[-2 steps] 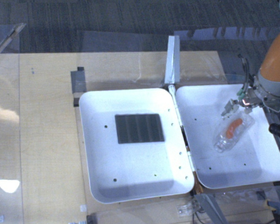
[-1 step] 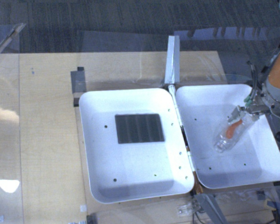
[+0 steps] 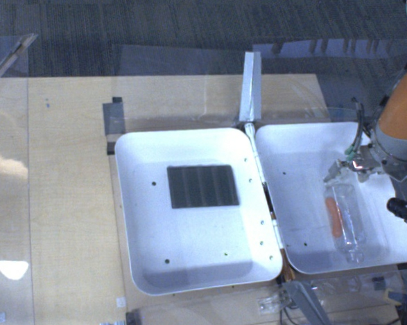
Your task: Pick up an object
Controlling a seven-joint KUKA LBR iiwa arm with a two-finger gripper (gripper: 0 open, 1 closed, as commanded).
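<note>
Camera view, near to far.

Near edge: worktop [image 3: 62,224] of pale wood, with cables and metal fittings [image 3: 304,304] below the bins.

Right bin [image 3: 295,186]: white, shallow. Clear bottle [image 3: 344,219] lying flat on the floor of this bin, toward its right side, long axis running roughly near-to-far. Orange-red piece visible along the bottle's left side. Bottle resting on the bin floor, not lifted.

Gripper [image 3: 353,163] poised just beyond the far end of the bottle, over the right bin. Small metallic parts visible at the tip; degree of opening cannot be told at this angle. Nothing seen held between the fingers. Contact with the bottle's far end not discernible.

Arm [image 3: 402,127] entering from the right, orange band above a grey wrist, partly cut off by the frame edge.

Left bin [image 3: 143,197]: white, shallow, touching the right bin along a shared edge. Dark ribbed rectangle [image 3: 202,186] lying flat on its floor, slightly far of centre.

Far side: grey metal strip [image 3: 249,85] rising from the junction between the bins. Dark carpet [image 3: 145,16] beyond the worktop.
</note>
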